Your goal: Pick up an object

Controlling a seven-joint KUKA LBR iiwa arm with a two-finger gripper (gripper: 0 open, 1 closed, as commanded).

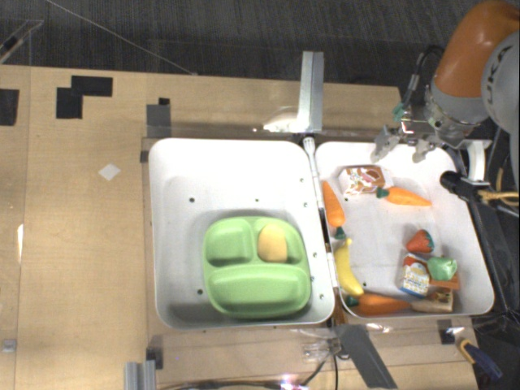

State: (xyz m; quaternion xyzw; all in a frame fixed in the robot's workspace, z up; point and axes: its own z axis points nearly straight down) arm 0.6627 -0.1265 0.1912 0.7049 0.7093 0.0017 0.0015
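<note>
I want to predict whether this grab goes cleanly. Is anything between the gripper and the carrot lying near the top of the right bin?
Nothing visible does. The gripper hangs over the right bin's far rim, and bare bin floor separates it from the carrot.

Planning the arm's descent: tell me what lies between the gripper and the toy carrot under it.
Only bare white bin floor, by the camera view: the gripper hovers at the bin's far edge, the toy carrot just nearer.

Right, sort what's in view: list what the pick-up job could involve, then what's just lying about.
Job:
gripper, open, above the right bin
two carrots
banana
strawberry
snack packet
small carton

Lying about:
left bin
green divided plate
yellow fruit in its upper right compartment
</note>
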